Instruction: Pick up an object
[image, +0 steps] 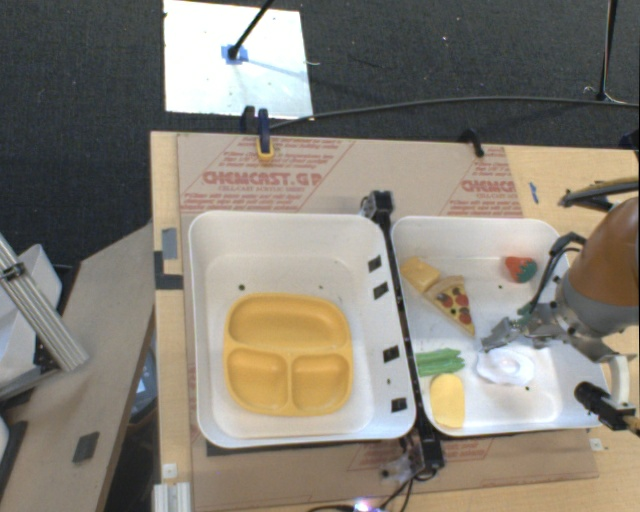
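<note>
Yellow plastic nearest: a smooth oval toy piece (447, 399) lies at the front of the right bin (545, 415), with a green bean-pod toy (438, 358) just behind it. In the left bin (205, 300) sits a yellow divided tray (288, 352). Mid-bin on the right, a flat white disc (506, 367) lies directly under the gripper (505, 335), which hangs low over it from the right; whether the fingers are spread or closed I cannot tell at this slant, and nothing shows between them. Farther back: a pizza slice toy (454, 301), a yellow wedge (419, 272), a red-and-green piece (519, 268) by the far wall. The disc is the likely target. Judged light, stiff, slick and very thin; best taken across its edges, or it may skid flat on the bin floor.
</note>
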